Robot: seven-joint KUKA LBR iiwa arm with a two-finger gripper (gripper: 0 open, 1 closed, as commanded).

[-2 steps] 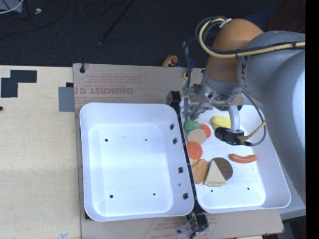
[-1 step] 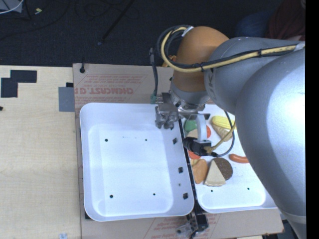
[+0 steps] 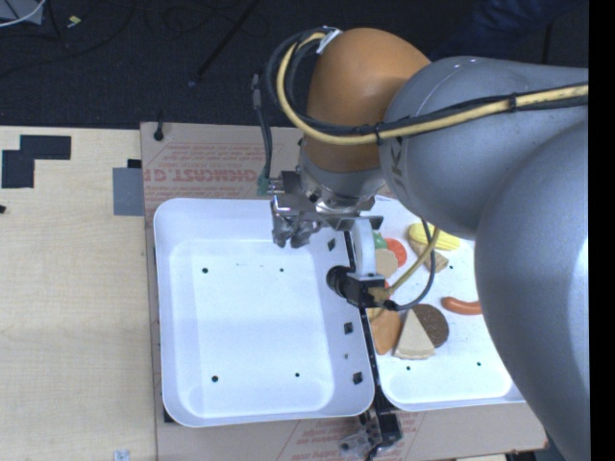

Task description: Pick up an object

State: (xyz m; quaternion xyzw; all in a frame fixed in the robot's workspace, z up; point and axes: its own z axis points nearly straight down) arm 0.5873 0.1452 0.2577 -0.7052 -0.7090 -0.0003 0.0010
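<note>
My gripper point(image 3: 291, 230) hangs over the far right corner of the left white bin point(image 3: 183, 257), under the orange wrist band point(image 3: 365, 75). No object shows in it. The toy food lies in the right bin point(image 3: 480, 377): a yellow piece point(image 3: 430, 237), a red-orange piece point(image 3: 391, 255) with a green bit point(image 3: 378, 241) beside it, a small sausage point(image 3: 460, 305), a pale wedge with a brown crust point(image 3: 420, 334) and an orange-brown piece point(image 3: 385, 330). All of these lie to the right of the gripper, and the arm covers part of them.
A black strip with clips point(image 3: 360, 329) runs between the two bins. The grey arm point(image 3: 509, 161) covers the right bin's far and right parts. The bins rest on cardboard point(image 3: 211, 166) over a pale wooden bench point(image 3: 67, 305).
</note>
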